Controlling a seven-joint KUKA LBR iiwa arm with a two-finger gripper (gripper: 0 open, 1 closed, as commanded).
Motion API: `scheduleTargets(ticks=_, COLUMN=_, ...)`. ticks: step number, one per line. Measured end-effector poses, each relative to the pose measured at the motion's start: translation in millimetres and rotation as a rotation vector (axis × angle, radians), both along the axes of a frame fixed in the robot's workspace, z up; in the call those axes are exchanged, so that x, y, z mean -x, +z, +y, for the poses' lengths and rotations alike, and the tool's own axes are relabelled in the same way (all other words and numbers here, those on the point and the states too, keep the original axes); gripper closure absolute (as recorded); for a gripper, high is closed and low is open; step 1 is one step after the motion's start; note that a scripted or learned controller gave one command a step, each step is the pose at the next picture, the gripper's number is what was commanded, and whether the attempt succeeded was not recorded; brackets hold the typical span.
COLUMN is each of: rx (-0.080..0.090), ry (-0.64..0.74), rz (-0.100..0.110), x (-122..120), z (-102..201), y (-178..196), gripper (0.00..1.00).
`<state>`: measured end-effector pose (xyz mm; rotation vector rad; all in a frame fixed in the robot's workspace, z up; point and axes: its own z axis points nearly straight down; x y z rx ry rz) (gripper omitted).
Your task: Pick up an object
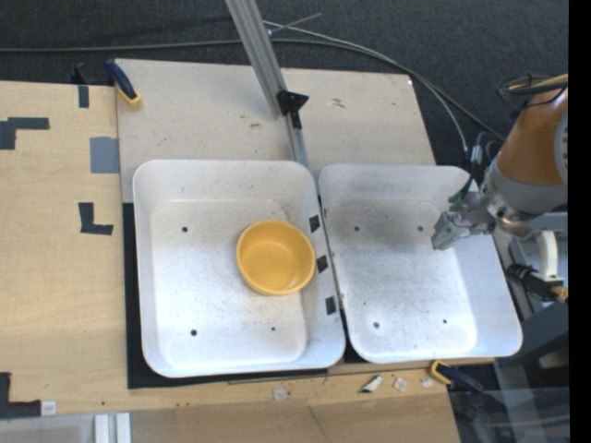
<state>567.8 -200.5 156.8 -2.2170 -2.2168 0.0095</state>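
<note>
A yellow bowl (274,257) sits upright in the left white bin (166,201), toward that bin's right side. The gripper (447,232) hangs over the right edge of the right white bin (388,192), far to the right of the bowl. Its grey fingers point down and left, and nothing shows between them. The arm's orange band (534,146) is above the wrist at the frame's right.
A slanted metal rail (263,53) with a black clamp runs down to the gap between the bins. Cables cross the dark floor behind. A yellow-tipped clamp (125,83) lies at the board's far left corner. Small scraps lie near the front edge.
</note>
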Motion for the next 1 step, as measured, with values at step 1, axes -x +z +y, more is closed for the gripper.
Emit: scheduleTargets(ticks=1, rx=0.000, ry=0.001, rz=0.000, x=-8.4, z=-1.1, y=-56.0, gripper=0.00)
